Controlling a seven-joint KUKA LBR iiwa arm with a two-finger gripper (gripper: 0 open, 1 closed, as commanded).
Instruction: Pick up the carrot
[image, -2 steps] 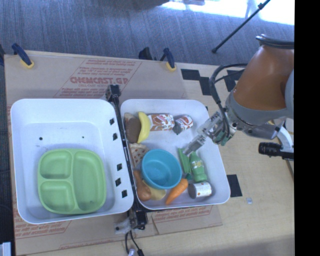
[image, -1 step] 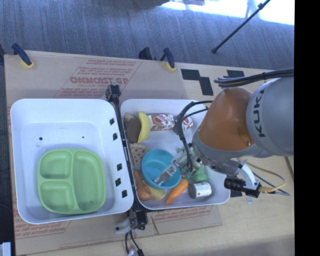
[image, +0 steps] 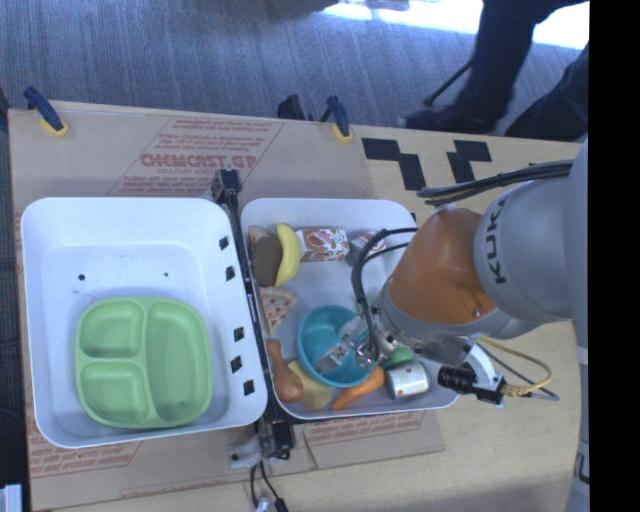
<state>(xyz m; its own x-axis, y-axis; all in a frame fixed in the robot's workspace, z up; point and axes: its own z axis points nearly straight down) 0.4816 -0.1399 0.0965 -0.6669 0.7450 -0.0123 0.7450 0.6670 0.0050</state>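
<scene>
Camera view: looks down at a slant on two white bins side by side on a cardboard-covered bench.
Carrot (image: 358, 390): a small orange tapered piece lying flat near the front wall of the right bin (image: 330, 208), tilted so its right end sits higher; just below the blue bowl's rim.
Carrot's neighbours: a pale yellow piece (image: 312, 392) on its left, a small metal can (image: 408, 380) on its right.
Gripper (image: 357, 350): low over the right side of the blue bowl (image: 325, 343), just above the carrot; nothing seen between its tips; whether it is open or closed, I cannot tell.
Arm (image: 520, 260): grey, with an orange band (image: 440, 275), covering the bin's right part.
Other right-bin items: a banana (image: 288, 252), a pizza slice (image: 275, 303).
Left bin (image: 120, 215): holds a green divided plate (image: 145, 362).
</scene>
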